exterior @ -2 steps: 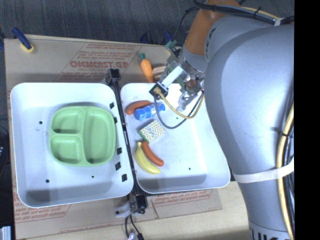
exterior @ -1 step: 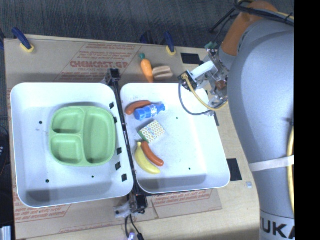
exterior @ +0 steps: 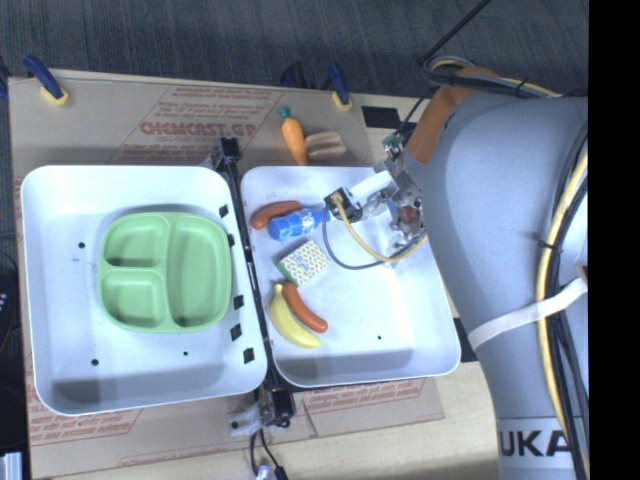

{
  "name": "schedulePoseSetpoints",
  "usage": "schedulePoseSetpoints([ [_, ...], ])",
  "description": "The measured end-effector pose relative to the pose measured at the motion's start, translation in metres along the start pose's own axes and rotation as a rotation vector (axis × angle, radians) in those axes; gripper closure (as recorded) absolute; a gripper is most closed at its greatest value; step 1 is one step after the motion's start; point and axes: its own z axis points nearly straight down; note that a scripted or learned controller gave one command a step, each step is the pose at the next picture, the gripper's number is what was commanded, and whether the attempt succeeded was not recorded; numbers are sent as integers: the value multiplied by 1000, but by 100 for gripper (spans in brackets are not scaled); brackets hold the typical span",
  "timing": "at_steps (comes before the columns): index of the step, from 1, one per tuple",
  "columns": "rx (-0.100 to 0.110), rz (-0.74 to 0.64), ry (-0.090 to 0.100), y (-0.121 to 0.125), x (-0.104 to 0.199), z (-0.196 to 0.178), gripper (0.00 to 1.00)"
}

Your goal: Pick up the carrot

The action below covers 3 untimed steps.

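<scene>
— Looking for the carrot (exterior: 292, 140), I do not find it inside a bin. Do you?

— No. It lies on the brown cardboard (exterior: 180, 123) of the table, just behind the far rim of the right bin (exterior: 420, 298). Its green top points away from the bin, and a light brown bun (exterior: 325, 146) is just beside it, on its right.

— And the gripper (exterior: 400, 213)?

— It hangs over the right part of the right bin, well apart from the carrot. Whether it is open or closed I cannot tell, because the wrist and a yellow cable (exterior: 362, 253) cover it. I see nothing held in it.

— So the step in hand is the approach, I think.

— I think so too. To do it well, the arm should rise first, so it passes above the bin rim, then travel toward the far left until it is over the middle of the carrot.

— How should it close?

— Across the thin width of the carrot, not along its length. The side toward the bun has little room, so one should centre carefully, or the bun is pushed or taken with it.

— Is there something to confuse?

— Yes, the orange sausage (exterior: 276, 213) in the bin, near the blue packet (exterior: 297, 225), has a similar colour. The green top shows the true carrot.
</scene>
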Motion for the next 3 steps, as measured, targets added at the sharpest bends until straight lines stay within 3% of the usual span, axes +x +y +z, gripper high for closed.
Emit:
schedulePoseSetpoints([
  [1, 1, -205, 0, -42, -45, 0, 0],
  [2, 0, -561, -1, -32, -56, 0, 0],
  [3, 4, -607, -10, -62, 15, 0, 0],
])
